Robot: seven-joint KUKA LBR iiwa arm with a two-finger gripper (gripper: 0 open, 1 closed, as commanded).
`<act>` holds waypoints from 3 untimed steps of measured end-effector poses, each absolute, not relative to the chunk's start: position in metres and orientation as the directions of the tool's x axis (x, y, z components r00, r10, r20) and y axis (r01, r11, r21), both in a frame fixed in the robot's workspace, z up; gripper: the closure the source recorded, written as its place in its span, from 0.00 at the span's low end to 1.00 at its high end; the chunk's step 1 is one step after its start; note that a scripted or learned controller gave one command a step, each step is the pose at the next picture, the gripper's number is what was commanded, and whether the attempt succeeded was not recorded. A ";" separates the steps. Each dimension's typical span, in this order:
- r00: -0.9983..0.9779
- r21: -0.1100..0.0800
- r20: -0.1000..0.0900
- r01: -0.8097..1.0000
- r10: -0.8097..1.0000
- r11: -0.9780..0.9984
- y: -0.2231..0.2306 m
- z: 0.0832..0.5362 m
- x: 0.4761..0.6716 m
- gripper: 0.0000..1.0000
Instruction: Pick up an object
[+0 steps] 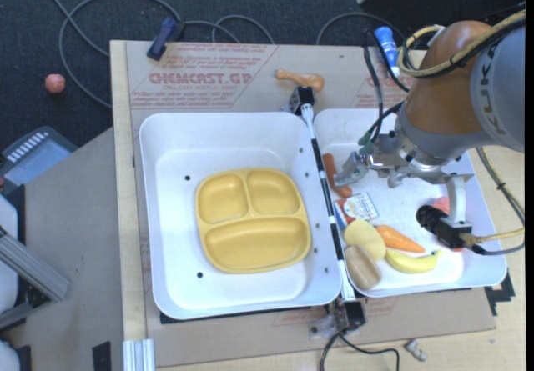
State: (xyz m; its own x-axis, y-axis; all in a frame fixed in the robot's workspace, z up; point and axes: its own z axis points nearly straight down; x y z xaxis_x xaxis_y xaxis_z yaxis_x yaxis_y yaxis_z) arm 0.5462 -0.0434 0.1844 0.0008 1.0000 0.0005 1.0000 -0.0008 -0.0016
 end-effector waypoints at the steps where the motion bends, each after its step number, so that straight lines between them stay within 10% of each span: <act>1: 0.002 -0.003 0.000 1.000 1.000 -0.002 -0.097 0.098 0.501 0.00; 3: 0.000 0.001 0.000 1.000 1.000 0.000 -0.113 0.085 0.630 0.00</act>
State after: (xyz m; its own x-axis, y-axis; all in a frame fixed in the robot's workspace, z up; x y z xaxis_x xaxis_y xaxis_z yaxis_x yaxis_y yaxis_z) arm 0.6295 -0.1128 0.0850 -0.0005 1.0000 -0.0001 1.0000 0.0005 0.0012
